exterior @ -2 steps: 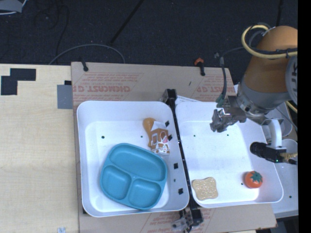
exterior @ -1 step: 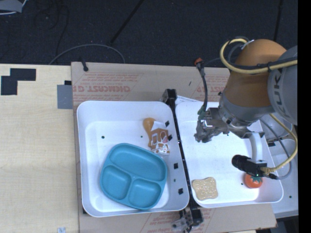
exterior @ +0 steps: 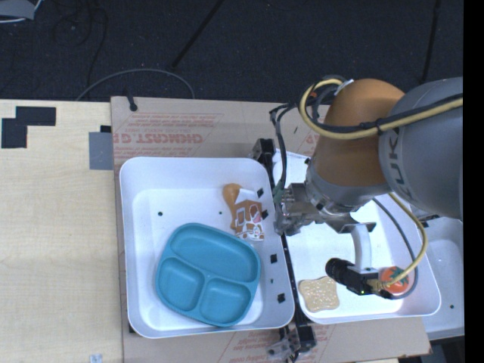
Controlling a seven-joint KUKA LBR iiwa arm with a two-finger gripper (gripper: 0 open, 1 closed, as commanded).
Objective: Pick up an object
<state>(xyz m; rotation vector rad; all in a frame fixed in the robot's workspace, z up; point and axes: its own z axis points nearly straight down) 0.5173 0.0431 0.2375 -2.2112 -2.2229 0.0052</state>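
My gripper [exterior: 286, 216] hangs under the grey arm [exterior: 393, 157], over the divide between the two white bins; its tips are hidden in dark clutter. Just left of it, in the left bin [exterior: 136, 203], lies a small white packet with a brown pattern [exterior: 249, 221], and a tan-orange piece [exterior: 231, 194] sits above the packet. A blue divided plate [exterior: 208, 274] fills the front of that bin. A toast-like beige slice [exterior: 320, 294] rests at the front left corner of the right bin [exterior: 423, 305]. I see nothing between the fingers.
A small orange thing [exterior: 395, 278] lies near the right bin's front right, partly behind cabling. The arm covers most of the right bin. Cardboard [exterior: 189, 131] lies under both bins, with the pale bench [exterior: 53, 240] to the left.
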